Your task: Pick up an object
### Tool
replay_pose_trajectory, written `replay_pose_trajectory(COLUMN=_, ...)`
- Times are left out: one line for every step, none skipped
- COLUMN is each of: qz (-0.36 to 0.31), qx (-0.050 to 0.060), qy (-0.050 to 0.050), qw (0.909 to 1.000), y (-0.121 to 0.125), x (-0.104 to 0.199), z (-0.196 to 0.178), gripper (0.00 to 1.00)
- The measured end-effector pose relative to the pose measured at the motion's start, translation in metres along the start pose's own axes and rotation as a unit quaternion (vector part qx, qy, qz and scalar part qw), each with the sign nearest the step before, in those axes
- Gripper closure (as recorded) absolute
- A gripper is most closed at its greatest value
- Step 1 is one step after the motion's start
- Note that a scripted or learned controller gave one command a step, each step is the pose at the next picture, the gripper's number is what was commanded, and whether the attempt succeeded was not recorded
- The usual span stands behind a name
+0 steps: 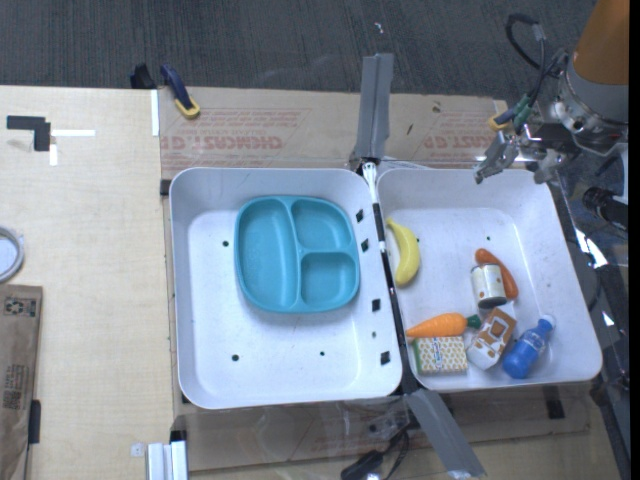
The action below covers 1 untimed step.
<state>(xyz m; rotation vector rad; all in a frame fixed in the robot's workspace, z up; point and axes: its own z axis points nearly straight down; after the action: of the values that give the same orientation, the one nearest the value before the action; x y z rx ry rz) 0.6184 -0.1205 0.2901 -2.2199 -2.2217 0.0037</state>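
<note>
My gripper (517, 168) hangs over the back right corner of the right bin (450, 203), with its fingers spread and nothing between them. Below it in that bin lie a yellow banana (403, 253), a silver can (488, 286) resting against an orange item (506, 276), a carrot (440, 325), a small cracker box (441, 354), a white and orange carton (492, 336) and a blue bottle (526, 348). All of them sit well in front of the gripper, none touching it.
The left bin (200, 298) holds a teal divided plate (297, 254). A grey bar (375, 108) rises between the bins at the back. A blue and yellow clamp (178, 91), a tape roll (6, 256) and a brown bag (15, 368) lie on the bench at left.
</note>
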Motion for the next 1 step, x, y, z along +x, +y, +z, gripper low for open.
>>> replay_pose_trajectory(qz=-0.033, qx=0.0, qy=0.0, qw=0.9995, y=0.0199, x=-0.005, z=0.1581, gripper=0.0)
